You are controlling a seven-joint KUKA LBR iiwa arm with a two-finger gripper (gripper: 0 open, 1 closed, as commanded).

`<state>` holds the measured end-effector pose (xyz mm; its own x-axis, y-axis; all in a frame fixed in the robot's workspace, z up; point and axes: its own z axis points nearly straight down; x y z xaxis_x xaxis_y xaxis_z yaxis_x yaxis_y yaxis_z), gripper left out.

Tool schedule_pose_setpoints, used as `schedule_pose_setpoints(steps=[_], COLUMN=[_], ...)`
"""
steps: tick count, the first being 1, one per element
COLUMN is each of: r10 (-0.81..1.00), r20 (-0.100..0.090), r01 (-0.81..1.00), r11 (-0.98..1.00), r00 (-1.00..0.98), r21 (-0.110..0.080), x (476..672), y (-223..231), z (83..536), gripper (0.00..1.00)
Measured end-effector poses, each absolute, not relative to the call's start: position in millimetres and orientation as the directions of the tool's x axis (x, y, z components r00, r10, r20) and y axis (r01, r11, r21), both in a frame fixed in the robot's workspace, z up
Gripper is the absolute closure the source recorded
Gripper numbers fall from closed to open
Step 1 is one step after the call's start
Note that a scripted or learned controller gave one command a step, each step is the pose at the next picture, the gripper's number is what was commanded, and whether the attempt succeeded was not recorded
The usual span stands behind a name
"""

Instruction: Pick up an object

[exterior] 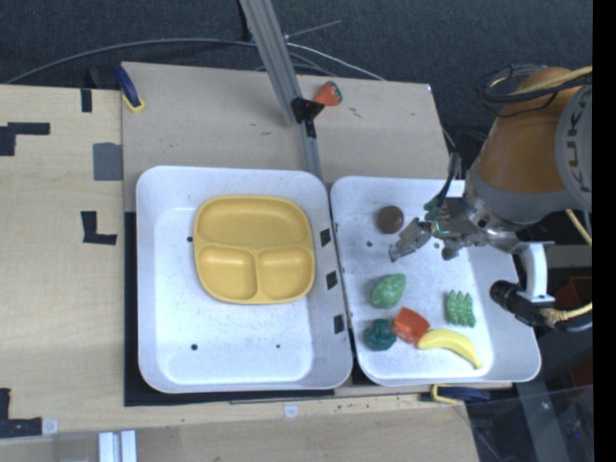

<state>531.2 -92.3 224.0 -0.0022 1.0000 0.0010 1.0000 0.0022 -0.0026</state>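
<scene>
My gripper [426, 243] hangs over the right bin [500, 354], with its two fingers spread open and nothing between them. A brown round object [389, 219] lies just up-left of the fingers. Below the gripper sit a pale green lumpy item [388, 291], a dark teal piece [379, 335], a red-orange block [411, 324], a yellow banana [450, 344] and a green ridged item [460, 308].
The left bin [154, 258] holds a yellow divided plate [255, 248]. A grey pole [269, 41] with a red-tipped clamp [328, 93] runs down to the seam between the bins. The arm's orange band [529, 152] is at the right.
</scene>
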Motion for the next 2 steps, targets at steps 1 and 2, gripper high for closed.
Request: schedule_pose_setpoints(steps=[1,2], r10=[1.0,1.0], r20=[0.001,0.0], r01=[1.0,1.0], r11=[0.002,0.0], r00=[-0.002,0.0], r21=[-0.002,-0.008], x=[531.2,531.8], y=[-93,-100], z=[224,164], gripper=[0.0,0.0])
